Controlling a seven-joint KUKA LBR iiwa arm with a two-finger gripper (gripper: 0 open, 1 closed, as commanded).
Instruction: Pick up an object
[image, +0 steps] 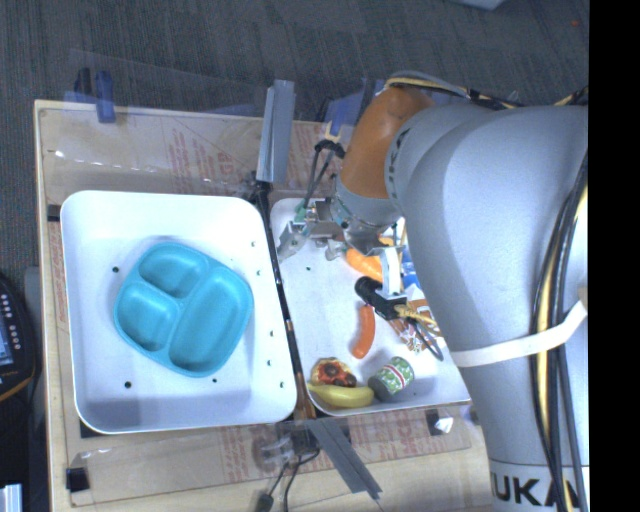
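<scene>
Objects to pick lie in the right bin (330, 300): a hot dog (363, 333) in the middle, a banana (343, 397) and a small can (393, 376) near the front edge, and a carrot (364, 264) under the arm. The gripper (312, 232) hangs over the bin's far left corner; whether it is open or closed I cannot tell. The hot dog, lying apart from the rest, looks the easiest target; grip it across its narrow width. The arm's base reads "UKA". A blue divided plate (183, 308) sits in the left bin (85, 215).
</scene>
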